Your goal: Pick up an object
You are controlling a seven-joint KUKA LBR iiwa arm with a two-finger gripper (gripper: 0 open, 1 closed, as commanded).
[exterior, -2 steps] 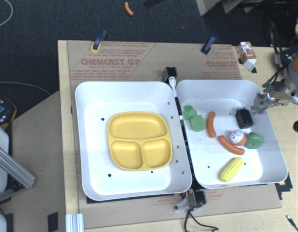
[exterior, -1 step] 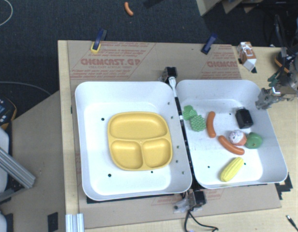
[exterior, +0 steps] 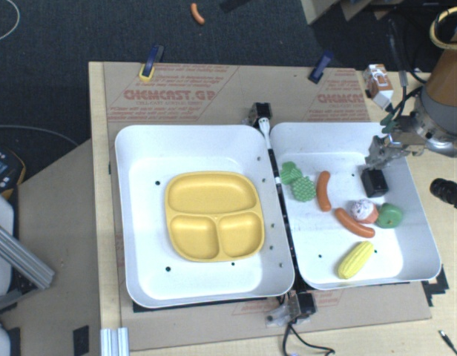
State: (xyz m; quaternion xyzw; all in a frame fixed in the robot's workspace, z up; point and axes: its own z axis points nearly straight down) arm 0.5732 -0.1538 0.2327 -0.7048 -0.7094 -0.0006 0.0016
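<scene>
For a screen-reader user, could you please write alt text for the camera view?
A grey arm's gripper hangs over the right bin, above toy food: corn, two sausages, green items. The left bin holds a yellow divided plate.

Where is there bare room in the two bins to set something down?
Left bin: only a bare strip of floor around the yellow divided plate. Right bin: open floor along its near-left, between the green toy and the corn cob. Crowded near the sausages, and under the gripper.
</scene>
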